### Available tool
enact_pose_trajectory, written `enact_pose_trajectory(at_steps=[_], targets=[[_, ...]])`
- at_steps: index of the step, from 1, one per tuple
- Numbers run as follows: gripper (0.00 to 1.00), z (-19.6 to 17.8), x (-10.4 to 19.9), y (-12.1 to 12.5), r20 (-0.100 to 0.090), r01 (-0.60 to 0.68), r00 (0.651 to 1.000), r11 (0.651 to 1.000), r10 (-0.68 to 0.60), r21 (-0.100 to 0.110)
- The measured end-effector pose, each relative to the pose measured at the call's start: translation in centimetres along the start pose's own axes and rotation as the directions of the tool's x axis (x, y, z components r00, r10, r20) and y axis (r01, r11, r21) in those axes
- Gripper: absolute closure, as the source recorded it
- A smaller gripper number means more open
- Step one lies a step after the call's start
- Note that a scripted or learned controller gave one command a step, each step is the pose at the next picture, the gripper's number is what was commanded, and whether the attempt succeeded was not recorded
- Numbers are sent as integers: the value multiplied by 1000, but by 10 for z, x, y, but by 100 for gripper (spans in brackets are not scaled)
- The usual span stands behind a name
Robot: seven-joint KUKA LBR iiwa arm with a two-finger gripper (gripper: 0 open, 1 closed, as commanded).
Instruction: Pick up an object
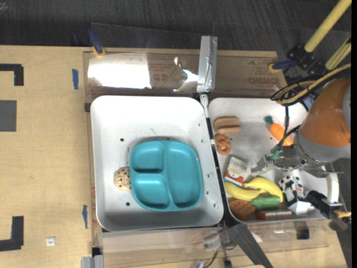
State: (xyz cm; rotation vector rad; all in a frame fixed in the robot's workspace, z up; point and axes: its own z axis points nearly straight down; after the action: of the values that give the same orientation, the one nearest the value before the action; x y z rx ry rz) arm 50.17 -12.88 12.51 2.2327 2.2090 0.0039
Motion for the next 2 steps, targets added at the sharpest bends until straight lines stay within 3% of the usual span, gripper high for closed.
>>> enact_pose_trajectory(at_steps=[1, 2], targets=[[0, 32, -77, 53, 1, 305, 952, 952, -305, 1], [0, -43, -21, 111, 4, 349, 937, 937, -349, -8]])
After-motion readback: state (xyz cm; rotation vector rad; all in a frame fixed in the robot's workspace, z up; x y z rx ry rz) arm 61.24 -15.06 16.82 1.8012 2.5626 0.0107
